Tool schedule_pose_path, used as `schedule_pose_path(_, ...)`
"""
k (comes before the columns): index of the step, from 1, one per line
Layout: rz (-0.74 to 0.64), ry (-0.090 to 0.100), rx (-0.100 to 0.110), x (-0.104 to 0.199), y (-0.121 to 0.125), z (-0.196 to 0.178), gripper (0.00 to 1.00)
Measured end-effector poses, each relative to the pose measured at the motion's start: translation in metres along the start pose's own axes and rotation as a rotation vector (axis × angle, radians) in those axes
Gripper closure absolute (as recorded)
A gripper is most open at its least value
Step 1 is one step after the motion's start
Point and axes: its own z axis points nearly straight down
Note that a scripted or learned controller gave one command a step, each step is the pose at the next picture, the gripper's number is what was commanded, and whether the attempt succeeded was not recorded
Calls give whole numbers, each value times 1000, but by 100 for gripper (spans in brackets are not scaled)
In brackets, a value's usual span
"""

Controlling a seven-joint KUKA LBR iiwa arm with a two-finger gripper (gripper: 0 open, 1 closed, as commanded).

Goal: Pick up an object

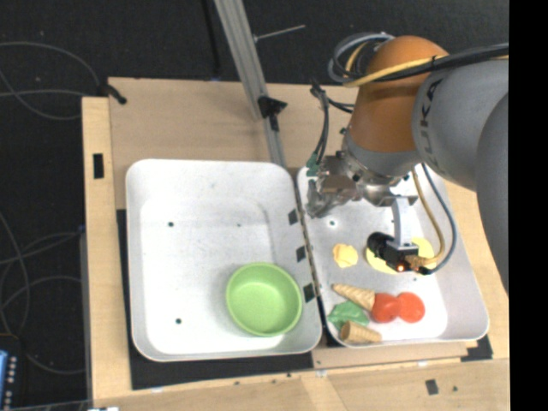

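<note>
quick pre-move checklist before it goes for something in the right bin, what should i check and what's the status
1. Gripper over the right bin: ok, near its upper left corner.
2. Finger state: cannot tell.
3. Anything held: cannot tell, nothing seen between the fingers.
4. Targets reachable: ok, red tomato, small yellow piece and cone lie lower in the bin.
5. Crowding: not ok, cone, green piece and tomato sit close together.
6. Green bowl: ok, apart in the left bin.

Wooden bench [180,122]; metal pole [244,54]; black floor, loose cables [38,255].
</note>
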Motion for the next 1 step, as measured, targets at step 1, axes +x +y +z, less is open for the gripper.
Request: schedule_pose_path(1, 1, -1, 1, 47, -19, 8, 100)
